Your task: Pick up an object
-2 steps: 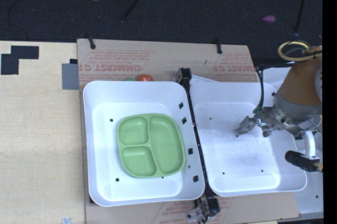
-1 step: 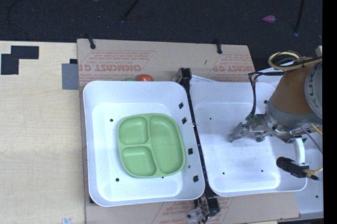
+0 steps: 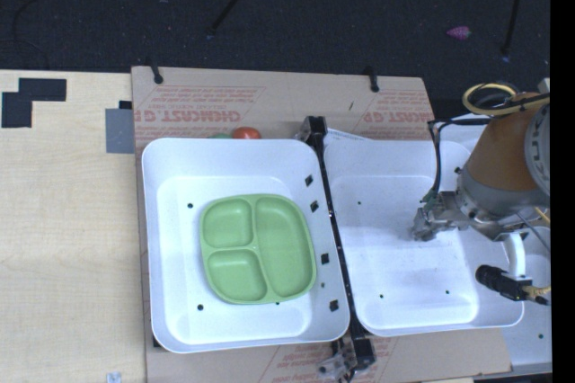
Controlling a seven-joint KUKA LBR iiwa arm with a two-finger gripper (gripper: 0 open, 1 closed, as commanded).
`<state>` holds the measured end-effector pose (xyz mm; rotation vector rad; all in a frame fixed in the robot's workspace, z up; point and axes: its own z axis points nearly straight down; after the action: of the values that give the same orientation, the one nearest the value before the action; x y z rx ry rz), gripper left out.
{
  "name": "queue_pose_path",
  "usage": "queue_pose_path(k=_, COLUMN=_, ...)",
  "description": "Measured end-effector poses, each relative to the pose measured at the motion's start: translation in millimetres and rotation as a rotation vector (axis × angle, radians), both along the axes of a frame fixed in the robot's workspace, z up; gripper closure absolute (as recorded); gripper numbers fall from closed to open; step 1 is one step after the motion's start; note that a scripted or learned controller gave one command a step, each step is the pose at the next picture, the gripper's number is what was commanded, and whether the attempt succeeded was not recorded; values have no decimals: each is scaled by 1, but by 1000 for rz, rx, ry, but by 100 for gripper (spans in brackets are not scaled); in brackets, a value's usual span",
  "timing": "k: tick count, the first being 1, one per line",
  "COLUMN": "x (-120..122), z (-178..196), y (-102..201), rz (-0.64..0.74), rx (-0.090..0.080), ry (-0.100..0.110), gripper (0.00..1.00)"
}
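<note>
You look down on a pale wooden bench [image 3: 63, 228] with dark carpet and cables behind it at 12 o'clock. A cardboard sheet [image 3: 278, 107] with red printing, upside down and too blurred to read, underlies two white bins. The left bin [image 3: 171, 165] holds a green divided plate [image 3: 258, 248] at its centre, with bare floor all around it. The right bin [image 3: 395, 300] has open floor toward 6 o'clock. The gripper [image 3: 431, 222] sits low at its 3 o'clock side; whether it is clenched or released, you cannot tell. A small red object [image 3: 245, 134] lies behind the left bin's far rim.
</note>
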<state>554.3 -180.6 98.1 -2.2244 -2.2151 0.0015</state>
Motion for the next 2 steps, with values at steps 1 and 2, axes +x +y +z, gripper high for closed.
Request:
queue_pose_path(k=1, x=-3, z=63, y=-3, rz=1, rx=-2, ry=-5, gripper=100)
queue_pose_path(k=2, x=-9, z=123, y=-6, rz=5, rx=-2, ry=-6, gripper=100)
